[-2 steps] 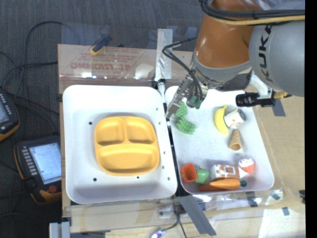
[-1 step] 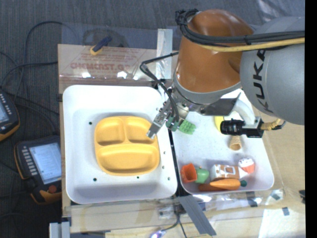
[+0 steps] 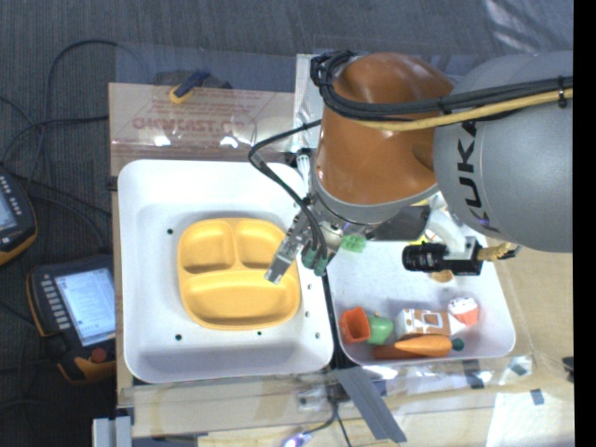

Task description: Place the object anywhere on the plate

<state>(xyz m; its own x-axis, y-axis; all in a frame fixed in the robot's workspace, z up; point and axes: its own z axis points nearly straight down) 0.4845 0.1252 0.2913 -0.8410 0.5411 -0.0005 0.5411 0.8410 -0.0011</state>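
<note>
A yellow plate (image 3: 233,273) with three compartments lies in the left bin (image 3: 149,343). My gripper (image 3: 298,261) hangs over the plate's right rim, close to the wall between the bins. Its fingers stand apart, one grey fingertip (image 3: 278,270) over the plate and a darker one by the bin wall, with nothing visible between them. The toys lie in the right bin (image 3: 498,338): an orange cup (image 3: 354,324), a green piece (image 3: 381,329), a carrot (image 3: 424,346), a small white carton (image 3: 424,322) and a red and white piece (image 3: 463,310). A small green item (image 3: 354,243) peeks out under the wrist.
The arm's orange and grey body (image 3: 391,138) covers the upper part of the right bin. A black and yellow fitting (image 3: 442,259) juts out over that bin. A cardboard sheet (image 3: 186,115) lies behind the left bin. Handheld screens (image 3: 70,305) sit on the floor at the left.
</note>
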